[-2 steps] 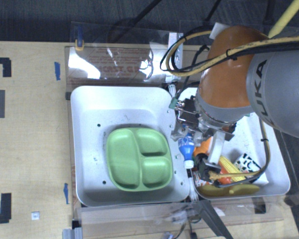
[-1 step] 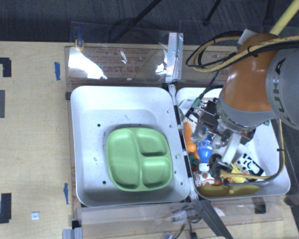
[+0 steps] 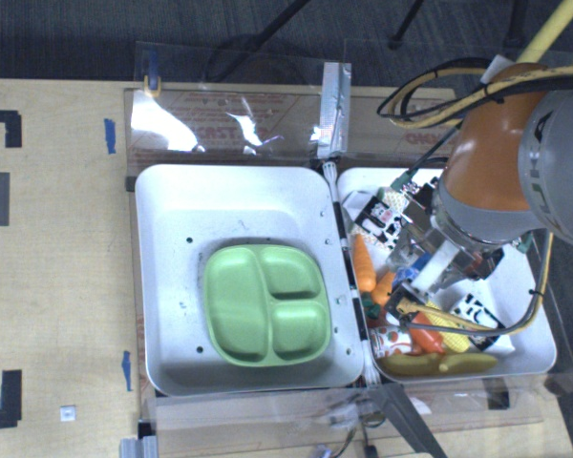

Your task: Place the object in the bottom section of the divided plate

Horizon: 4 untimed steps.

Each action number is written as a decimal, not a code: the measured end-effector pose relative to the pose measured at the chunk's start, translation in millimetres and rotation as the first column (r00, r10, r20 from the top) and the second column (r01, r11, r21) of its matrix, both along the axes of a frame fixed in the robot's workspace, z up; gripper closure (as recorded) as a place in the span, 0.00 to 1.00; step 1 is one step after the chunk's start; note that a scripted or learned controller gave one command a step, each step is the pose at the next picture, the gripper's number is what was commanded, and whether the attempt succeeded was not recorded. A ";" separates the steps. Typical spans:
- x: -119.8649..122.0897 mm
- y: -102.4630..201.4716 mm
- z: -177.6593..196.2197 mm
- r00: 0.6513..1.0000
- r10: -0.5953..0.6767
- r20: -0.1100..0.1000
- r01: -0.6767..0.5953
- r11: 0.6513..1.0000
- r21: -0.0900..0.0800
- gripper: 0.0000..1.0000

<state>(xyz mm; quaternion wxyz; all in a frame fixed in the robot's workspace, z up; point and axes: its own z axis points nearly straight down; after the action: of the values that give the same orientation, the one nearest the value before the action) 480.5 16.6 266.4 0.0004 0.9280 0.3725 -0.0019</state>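
1. Reaching in from the right, the grey-and-orange arm [image 3: 501, 165] hung low over the right bin [image 3: 540, 346], its gripper [image 3: 413, 280] down among a heap of toy food, where the picking was evidently to be done.

2. The green divided plate [image 3: 265, 303] lay by itself in the left bin [image 3: 172, 208], well apart from the clutter, its three sections bare; nothing had yet been placed in the bottom section.

3. The objects on offer were crowded against the right bin's near and left walls: an orange carrot [image 3: 363, 263] beside the divider between the bins, a yellow corn cob [image 3: 449, 322], a small red piece [image 3: 426, 337] and a long yellow-green item [image 3: 439, 363] along the near edge.

4. Which of these was the task's object could not be told; the gripper sat nearest the carrot and the corn, so one of those seemed the likely target.

5. Whether the jaws were open, closed or gripping anything could not be made out, wrist hardware and cables hiding them.

6. By this evidence the job stood at the picking stage, with the carry across the divider to the plate not yet done.
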 end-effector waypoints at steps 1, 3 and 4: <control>-0.2 -59.9 51.0 0.981 -0.196 -0.002 0.196 0.981 -0.001 1.00; -0.1 -27.1 69.2 0.885 -0.466 -0.001 0.466 0.885 -0.003 1.00; 0.4 105.6 99.3 0.846 -0.533 0.005 0.533 0.846 -0.001 1.00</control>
<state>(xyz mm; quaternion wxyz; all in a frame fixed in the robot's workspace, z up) 480.9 122.2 365.7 0.0019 0.9949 0.1006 -0.0001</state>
